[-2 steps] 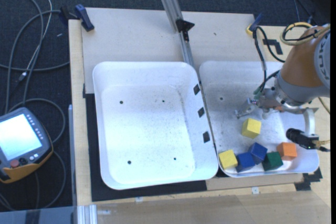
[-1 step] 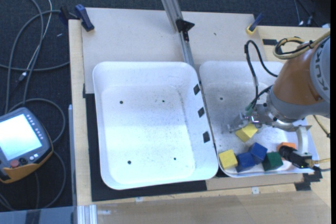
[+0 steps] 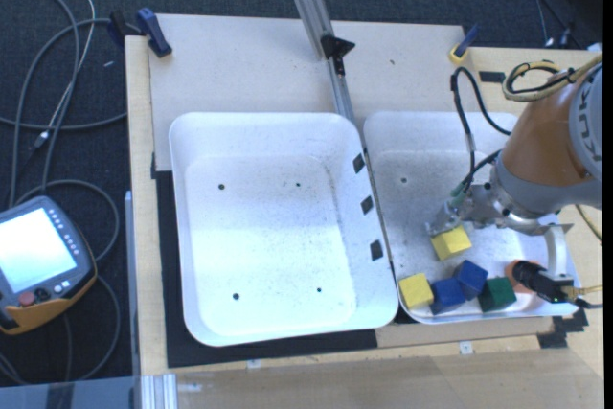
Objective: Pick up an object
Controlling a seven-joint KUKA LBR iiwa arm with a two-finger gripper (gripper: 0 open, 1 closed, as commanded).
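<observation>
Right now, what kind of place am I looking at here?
Likely a robotics lab test bench: a robot arm reaching over two white bins, small coloured blocks for grasp trials, and a teach pendant on the carpet with loose cables.

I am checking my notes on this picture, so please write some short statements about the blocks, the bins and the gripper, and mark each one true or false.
1. All the blocks lie in the right bin. True.
2. The green block lies in the left bin. False: it lies in the right bin, near its front edge.
3. There are two yellow blocks. True.
4. The gripper is above the left bin. False: it is over the right bin, beside the upper yellow block.
5. Two blue blocks lie near the front edge. True.
</observation>
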